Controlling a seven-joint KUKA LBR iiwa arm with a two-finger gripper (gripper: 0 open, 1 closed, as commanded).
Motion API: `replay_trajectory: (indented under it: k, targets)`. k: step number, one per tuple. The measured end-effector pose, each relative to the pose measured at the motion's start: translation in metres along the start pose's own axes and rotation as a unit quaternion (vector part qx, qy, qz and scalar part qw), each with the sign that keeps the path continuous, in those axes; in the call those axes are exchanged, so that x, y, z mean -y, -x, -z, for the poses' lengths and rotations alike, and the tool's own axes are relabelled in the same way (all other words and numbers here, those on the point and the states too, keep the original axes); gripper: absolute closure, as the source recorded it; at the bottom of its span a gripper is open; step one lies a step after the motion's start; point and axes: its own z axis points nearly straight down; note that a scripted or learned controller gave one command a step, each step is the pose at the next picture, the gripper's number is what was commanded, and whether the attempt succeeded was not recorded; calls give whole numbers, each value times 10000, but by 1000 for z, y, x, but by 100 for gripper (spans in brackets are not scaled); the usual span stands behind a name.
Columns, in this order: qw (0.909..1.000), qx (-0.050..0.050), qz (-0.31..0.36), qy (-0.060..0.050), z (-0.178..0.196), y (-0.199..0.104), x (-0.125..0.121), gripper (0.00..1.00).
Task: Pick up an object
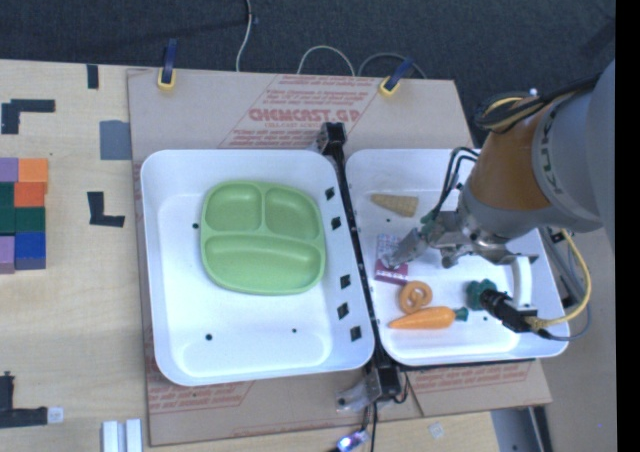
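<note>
In the right bin (530,340) lie a carrot (424,319) on its side near the front wall, a small pretzel (415,295) just behind it — and a tan wedge (395,204) farther back.

Tray (264,238) in L bin (170,340); carrot (424,319), pretzel (415,295) in R bin (440,162).

Left of the pincer (400,258), a smooth matt green plastic plate (264,238) lies in a glossy white plastic bin (160,240); beneath, a brown cardboard sheet (300,115) looks matt.

Green plate (264,238), orange carrot (424,319), white bins (170,340).
</note>
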Motion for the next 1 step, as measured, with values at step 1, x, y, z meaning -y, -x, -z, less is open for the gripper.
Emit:
replay_trajectory:
  k: [1]
  targets:
    - [10000, 3, 15, 20, 13, -1, -1, 100]
